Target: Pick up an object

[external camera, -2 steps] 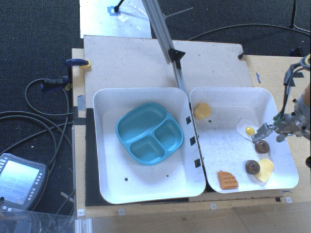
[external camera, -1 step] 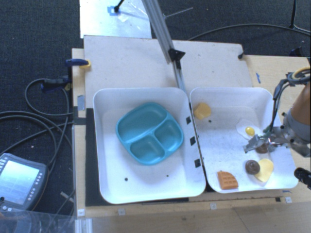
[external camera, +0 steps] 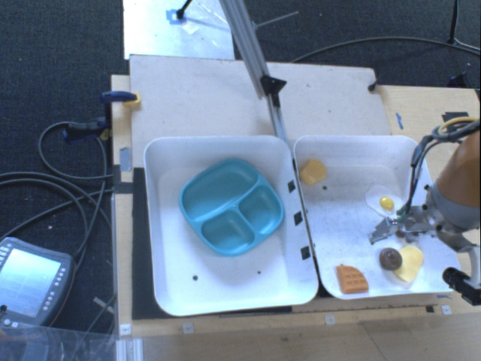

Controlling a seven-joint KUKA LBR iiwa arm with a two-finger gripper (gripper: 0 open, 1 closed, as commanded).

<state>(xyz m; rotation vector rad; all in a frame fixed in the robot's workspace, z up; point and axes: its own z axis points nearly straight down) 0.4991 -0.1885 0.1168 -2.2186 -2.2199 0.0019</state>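
Observation:
In the right bin (external camera: 331, 224) lie several small objects. A yellow-orange lump (external camera: 313, 172) sits near the back left corner and a toy fried egg (external camera: 382, 201) lies toward the right. A brown round piece (external camera: 389, 259) touches a pale yellow wedge (external camera: 410, 264) near the front right. An orange ridged cracker (external camera: 351, 278) rests by the front wall. My gripper (external camera: 385, 229) hangs low over the bin floor between the egg and the brown piece, just above the latter. Nothing is visibly held in it.
The left bin (external camera: 161, 224) holds a blue three-compartment plate (external camera: 231, 206). A slanted metal pole (external camera: 252, 47) crosses the back of the bench down to the divide between the bins. Cables and a pendant (external camera: 30, 280) lie off the bench at left.

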